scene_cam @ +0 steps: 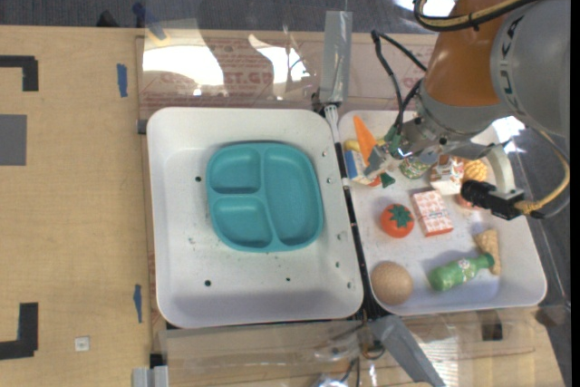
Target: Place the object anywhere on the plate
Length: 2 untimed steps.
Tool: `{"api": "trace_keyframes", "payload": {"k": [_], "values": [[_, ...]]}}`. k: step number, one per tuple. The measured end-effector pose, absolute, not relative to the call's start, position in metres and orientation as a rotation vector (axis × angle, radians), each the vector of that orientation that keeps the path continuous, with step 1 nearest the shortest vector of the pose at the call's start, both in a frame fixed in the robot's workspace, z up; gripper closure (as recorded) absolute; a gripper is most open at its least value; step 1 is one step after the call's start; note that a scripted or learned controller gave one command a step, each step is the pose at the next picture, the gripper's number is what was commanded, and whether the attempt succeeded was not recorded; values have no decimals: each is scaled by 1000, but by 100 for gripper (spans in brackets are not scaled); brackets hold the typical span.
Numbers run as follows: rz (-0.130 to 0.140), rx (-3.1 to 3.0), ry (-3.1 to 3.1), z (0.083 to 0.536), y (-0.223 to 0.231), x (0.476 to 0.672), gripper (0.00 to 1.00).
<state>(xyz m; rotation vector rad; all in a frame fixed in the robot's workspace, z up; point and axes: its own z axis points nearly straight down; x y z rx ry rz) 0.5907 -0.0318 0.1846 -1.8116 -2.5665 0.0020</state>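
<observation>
The teal plastic plate (265,195) with three sections sits in the middle of the left white bin (172,267), and nothing lies on it yet. Everything else is in the right white bin (535,285), to the right of the plate. The grey arm with its orange band (467,59) reaches down into the far end of that bin. Its gripper (412,154) hangs low there, just past a small orange carrot-shaped toy (364,140) and some other little toys. I cannot tell if it is pinching anything, because the wrist hides it, and it may be reaching for one of those small toys. Closer to the near edge lie a red tomato toy (396,220), a pink and white box (432,213), a tan egg-shaped ball (391,282) and a green toy bottle (458,271). Whatever gets picked, the plate lies to the left of the gripper, across the wall between the bins, so the carry has to go left.
</observation>
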Motion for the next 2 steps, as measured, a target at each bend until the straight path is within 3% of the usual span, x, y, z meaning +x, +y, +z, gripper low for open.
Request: {"api": "trace_keyframes", "payload": {"k": [1, 2], "values": [[-1, -1574, -2715, 184, 65, 540, 100], [1, -1579, -2714, 184, 63, 541, 0]]}}
